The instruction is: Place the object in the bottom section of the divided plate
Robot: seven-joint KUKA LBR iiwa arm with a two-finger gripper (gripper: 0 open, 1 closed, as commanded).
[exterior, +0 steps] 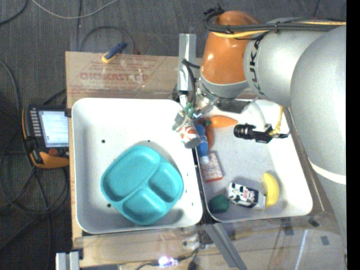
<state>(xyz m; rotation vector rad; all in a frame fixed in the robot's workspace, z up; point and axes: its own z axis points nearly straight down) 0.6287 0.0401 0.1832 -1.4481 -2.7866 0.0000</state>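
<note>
Camera view: claw [190, 117] over bins' shared wall, fingers unreadable, well short of plate [143, 183] awaiting object.

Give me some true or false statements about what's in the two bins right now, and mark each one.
1. The plate lies in the left bin. True.
2. The banana lies on the plate. False: it lies in the right bin, near its lower right corner.
3. The hand is over the divider between the two bins, near their upper edge. True.
4. The carrot lies in the left bin. False: it lies in the right bin, near the top, beside the hand.
5. The plate's sections hold food. False: all three look bare.
6. A dark green thing lies at the right bin's lower left. True.
</note>
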